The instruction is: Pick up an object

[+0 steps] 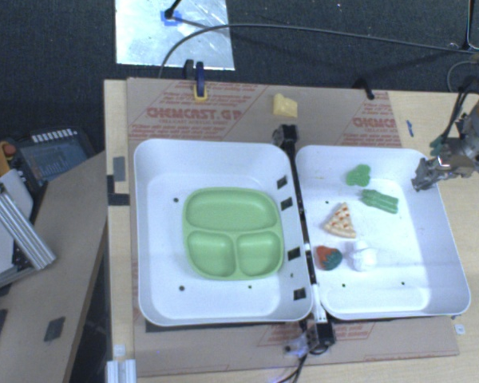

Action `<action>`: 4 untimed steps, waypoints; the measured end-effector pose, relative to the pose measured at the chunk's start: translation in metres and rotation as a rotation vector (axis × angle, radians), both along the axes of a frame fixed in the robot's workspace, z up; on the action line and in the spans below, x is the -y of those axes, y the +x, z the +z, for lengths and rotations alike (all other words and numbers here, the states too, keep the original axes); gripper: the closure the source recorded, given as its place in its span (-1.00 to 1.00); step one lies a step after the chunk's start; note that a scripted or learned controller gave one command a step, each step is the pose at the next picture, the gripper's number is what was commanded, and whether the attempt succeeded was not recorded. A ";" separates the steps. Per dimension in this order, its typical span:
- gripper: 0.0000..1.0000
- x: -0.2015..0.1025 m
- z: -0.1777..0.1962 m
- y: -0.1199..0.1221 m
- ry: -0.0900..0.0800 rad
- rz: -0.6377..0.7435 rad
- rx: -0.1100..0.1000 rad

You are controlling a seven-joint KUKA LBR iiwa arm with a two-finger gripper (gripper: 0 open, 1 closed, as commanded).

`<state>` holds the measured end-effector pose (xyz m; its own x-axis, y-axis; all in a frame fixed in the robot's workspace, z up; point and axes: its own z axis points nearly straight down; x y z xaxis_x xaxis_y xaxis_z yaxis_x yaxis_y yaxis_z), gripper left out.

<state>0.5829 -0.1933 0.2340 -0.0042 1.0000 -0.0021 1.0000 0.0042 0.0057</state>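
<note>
I read this as the approach step: nothing is lifted yet. My gripper hangs over the right bin at its 2 o'clock edge; whether it is parted or closed I cannot tell. The nearest pick, the green block, lies at its 8 o'clock, near. I judge the next move calls for swinging inward and descending.

green tray, pizza slice, claw

Bench; brown sheet atop; two white bins side by side
</note>
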 end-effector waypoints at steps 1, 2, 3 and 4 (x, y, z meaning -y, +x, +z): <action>1.00 -0.055 -0.009 0.009 0.003 0.004 -0.003; 1.00 -0.106 -0.018 0.012 0.004 0.005 -0.004; 1.00 -0.167 -0.012 0.010 0.004 0.006 -0.004; 1.00 -0.215 -0.004 0.012 0.004 0.006 -0.004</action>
